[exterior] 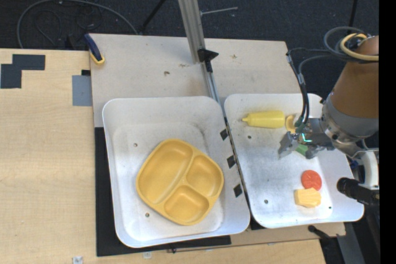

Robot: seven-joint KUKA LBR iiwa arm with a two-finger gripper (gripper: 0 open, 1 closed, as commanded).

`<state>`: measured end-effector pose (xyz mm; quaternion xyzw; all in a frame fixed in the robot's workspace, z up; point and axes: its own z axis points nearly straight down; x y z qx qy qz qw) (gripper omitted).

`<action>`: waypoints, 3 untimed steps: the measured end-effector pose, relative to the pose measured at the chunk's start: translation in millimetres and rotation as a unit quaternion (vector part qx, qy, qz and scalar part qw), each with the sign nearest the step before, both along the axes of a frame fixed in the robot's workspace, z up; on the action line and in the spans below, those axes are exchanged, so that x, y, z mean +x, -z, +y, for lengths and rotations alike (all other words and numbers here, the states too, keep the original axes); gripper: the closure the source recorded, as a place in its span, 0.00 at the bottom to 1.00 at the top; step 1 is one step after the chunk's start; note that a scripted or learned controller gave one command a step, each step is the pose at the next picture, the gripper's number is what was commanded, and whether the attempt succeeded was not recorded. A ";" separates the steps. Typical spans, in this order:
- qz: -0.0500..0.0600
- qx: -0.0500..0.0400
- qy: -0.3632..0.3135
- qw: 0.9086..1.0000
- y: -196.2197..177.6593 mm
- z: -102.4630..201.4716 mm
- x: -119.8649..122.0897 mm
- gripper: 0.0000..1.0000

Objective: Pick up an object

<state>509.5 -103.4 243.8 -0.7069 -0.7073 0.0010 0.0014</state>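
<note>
You have one fixed camera above the table point(247, 65), looking down at a slant on both bins point(120, 133), with the arm point(356, 89) entering from the right.

Two white bins point(124, 127). One yellow divided tray point(179, 181). One yellow bottle point(265, 120), one red piece point(311, 180), one yellow block point(307, 197).

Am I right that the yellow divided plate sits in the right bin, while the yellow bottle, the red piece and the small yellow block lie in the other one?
Not quite: the camera view shows the yellow divided plate in the left bin. The yellow bottle, red piece and small yellow block lie in the right bin.
</note>
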 end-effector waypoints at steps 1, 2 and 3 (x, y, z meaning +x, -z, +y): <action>-0.001 0.000 0.000 1.000 -0.7 -0.1 0.4 0.00; 0.002 0.000 0.000 1.000 43.6 0.3 3.6 0.00; 0.002 0.001 0.000 1.000 93.0 4.0 11.5 0.00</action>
